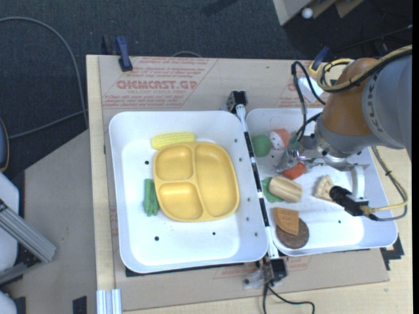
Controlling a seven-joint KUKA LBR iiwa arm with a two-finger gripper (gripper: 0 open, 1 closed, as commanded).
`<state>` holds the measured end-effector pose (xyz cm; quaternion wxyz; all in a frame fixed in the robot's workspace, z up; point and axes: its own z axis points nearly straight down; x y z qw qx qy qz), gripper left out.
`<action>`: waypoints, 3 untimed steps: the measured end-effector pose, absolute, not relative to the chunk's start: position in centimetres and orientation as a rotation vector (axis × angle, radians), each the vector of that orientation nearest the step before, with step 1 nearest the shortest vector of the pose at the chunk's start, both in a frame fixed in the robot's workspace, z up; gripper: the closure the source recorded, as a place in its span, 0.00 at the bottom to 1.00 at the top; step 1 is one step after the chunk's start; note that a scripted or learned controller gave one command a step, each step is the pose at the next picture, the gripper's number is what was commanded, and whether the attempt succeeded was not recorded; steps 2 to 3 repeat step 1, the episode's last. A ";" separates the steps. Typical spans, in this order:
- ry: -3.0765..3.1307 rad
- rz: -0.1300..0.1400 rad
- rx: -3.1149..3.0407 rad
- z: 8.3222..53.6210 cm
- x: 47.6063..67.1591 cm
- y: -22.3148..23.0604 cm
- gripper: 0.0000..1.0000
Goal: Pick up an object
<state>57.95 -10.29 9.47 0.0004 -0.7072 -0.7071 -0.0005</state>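
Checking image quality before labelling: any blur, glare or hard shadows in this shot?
Camera view: lighting even and soft, white bins bright but not blown out; faint shadow under the yellow tray; arm slightly soft; small toys by the gripper hard to resolve.

A smooth, slightly glossy plastic finish is being shown by the two white bins point(131, 241), and light is being reflected softly by the yellow divided tray point(196, 178), also plastic-looking. At its 12 o'clock, a bumpy moulded surface is being shown by the toy corn cob point(173, 139). Matt brown printed cardboard point(163, 84) is being displayed under the bins. The arm's grey casing point(393, 103) is appearing smooth and satin.
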 end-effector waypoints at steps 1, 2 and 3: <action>-2.223 -0.002 -2.220 18.5 58.7 -3.5 1.00; -2.223 -0.002 -2.220 18.5 58.7 -3.5 1.00; -2.223 -0.002 -2.220 18.5 58.7 -3.5 1.00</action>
